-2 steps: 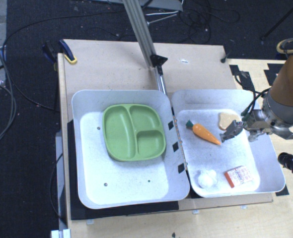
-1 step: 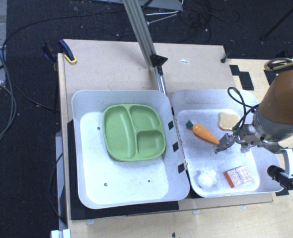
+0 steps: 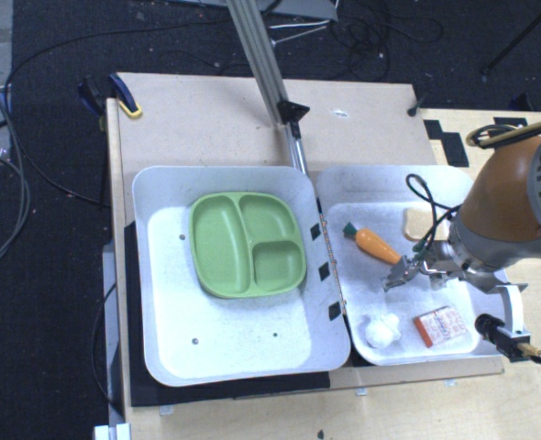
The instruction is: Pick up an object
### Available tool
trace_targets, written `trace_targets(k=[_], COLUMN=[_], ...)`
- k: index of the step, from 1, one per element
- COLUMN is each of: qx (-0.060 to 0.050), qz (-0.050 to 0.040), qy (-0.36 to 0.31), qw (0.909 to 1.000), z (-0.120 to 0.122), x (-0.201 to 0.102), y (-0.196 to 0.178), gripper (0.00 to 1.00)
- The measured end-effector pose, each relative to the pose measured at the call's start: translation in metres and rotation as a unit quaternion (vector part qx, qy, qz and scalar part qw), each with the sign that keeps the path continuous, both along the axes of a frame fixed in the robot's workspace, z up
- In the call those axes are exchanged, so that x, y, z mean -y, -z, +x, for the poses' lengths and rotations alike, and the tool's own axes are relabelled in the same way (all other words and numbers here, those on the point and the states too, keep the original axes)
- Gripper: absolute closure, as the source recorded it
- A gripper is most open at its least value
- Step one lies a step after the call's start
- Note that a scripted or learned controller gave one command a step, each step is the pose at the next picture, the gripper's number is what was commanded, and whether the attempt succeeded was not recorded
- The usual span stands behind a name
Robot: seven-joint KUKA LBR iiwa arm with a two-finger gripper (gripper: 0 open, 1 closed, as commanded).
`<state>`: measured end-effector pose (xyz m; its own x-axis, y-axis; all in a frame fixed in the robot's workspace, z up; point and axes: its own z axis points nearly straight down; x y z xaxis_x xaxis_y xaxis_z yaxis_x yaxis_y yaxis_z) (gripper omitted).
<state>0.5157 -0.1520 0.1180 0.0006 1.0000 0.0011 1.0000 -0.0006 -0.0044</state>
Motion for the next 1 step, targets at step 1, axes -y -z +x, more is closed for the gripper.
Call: trace_targets(k=[1], qx=[0.002], qz=[-0.0006], qy=[0.001], qw=[1.0000], z=[0.0008], x=[0.0005], y=[-0.0127], gripper=[1.00])
